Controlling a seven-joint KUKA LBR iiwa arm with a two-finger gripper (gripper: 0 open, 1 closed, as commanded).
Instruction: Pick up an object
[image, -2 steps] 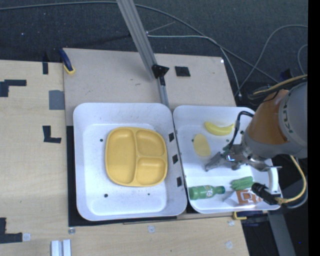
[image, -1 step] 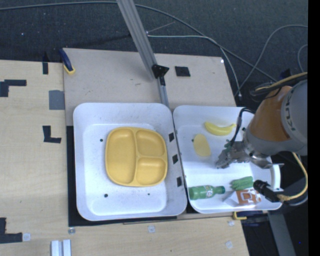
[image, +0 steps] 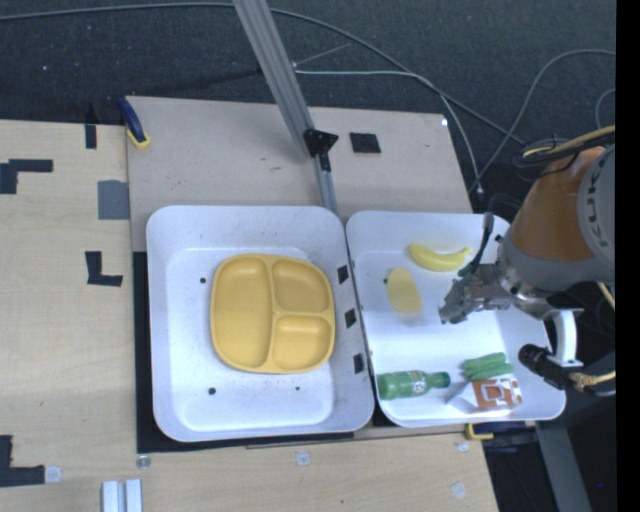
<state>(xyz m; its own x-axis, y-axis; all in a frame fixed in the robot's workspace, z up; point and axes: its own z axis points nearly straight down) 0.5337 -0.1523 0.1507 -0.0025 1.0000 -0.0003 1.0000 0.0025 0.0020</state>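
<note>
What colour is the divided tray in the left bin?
Yellow: the divided tray is a plain yellow all over, seen clearly in the camera view.

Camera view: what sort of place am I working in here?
Probably a robotics lab bench: two white bins on a taped board, loose cables on dark carpet, and toy food such as a banana as test objects.

Even overhead light, soft shadows; white bins bright (mild glare); overall image slightly soft, grainy.

Single fixed camera above the bench, looking down aslant, both white bins in frame
</note>
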